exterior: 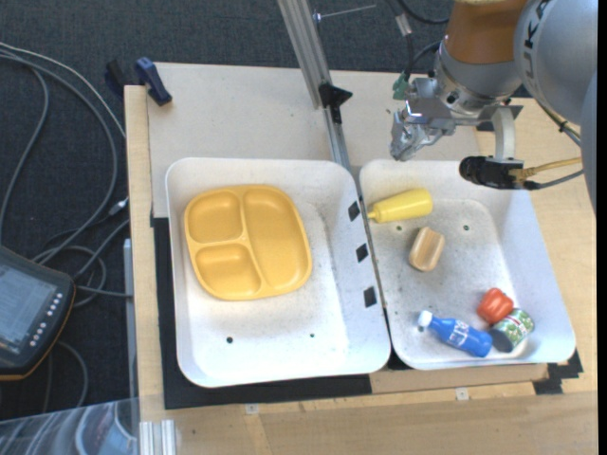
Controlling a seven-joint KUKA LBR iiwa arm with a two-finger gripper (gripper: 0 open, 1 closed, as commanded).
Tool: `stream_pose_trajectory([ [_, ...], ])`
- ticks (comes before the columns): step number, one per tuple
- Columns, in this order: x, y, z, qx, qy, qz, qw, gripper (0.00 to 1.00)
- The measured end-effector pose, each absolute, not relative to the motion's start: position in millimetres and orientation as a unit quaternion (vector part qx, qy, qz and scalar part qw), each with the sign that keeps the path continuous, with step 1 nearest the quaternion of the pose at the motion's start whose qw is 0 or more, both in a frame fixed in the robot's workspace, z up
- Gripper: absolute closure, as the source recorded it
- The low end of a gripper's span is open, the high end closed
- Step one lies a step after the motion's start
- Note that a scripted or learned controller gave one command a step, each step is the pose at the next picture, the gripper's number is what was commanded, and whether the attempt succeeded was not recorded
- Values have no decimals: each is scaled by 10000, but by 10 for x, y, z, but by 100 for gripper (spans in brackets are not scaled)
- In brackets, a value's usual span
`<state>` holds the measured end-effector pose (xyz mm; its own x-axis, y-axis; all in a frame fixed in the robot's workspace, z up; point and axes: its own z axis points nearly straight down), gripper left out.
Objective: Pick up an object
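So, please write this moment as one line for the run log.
gripper: above far rim of right bin, holds nothing seen | right bin: yellow bottle, bread roll, blue bottle | left bin: yellow tray

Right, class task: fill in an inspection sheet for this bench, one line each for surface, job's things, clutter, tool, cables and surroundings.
Surface: wooden bench bearing two shallow white bins, left bin and right bin, side by side.
Job's things: in the right bin, a yellow plastic bottle, a tan bread-like piece, a blue bottle with white cap, a red pepper-like toy and a small green-labelled can.
Clutter: a yellow compartment tray in the left bin; a blue clamp at the bench corner.
Tool: tool above the right bin's far rim, holding nothing.
Cables: black cables on the floor, left.
Surroundings: dark carpet; a handheld pendant at left.
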<state>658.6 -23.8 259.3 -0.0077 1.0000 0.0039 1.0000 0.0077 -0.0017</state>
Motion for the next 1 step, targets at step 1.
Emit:
stream_pose_trajectory([
  [1, 6593, 328, 2438, -7046, -7096, 6, 25, 100],
])
